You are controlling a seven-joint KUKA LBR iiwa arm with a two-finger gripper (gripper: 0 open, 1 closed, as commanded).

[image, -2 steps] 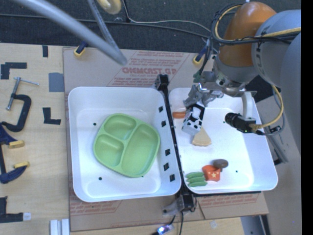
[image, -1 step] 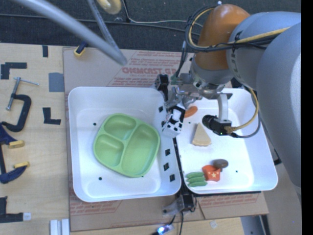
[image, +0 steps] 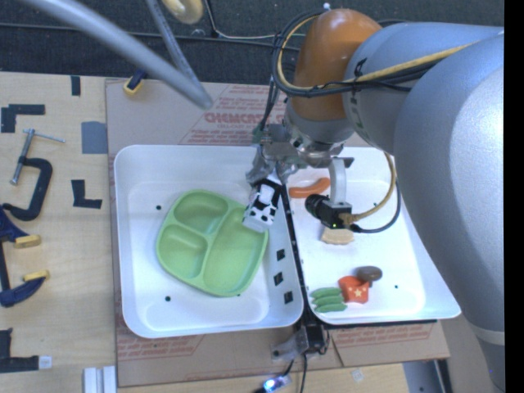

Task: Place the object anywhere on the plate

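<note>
Gripper (image: 264, 188) hanging over the green plate's (image: 209, 248) right edge, clamping a black-and-white spotted object (image: 261, 210), red cardboard lettering (image: 232, 118) too blurred for reading

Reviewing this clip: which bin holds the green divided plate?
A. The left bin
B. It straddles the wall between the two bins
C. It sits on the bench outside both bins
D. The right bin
A. The green divided plate lies flat on the floor of the left bin, with its right edge close to the dividing wall; the small food items lie in the right bin.
</note>
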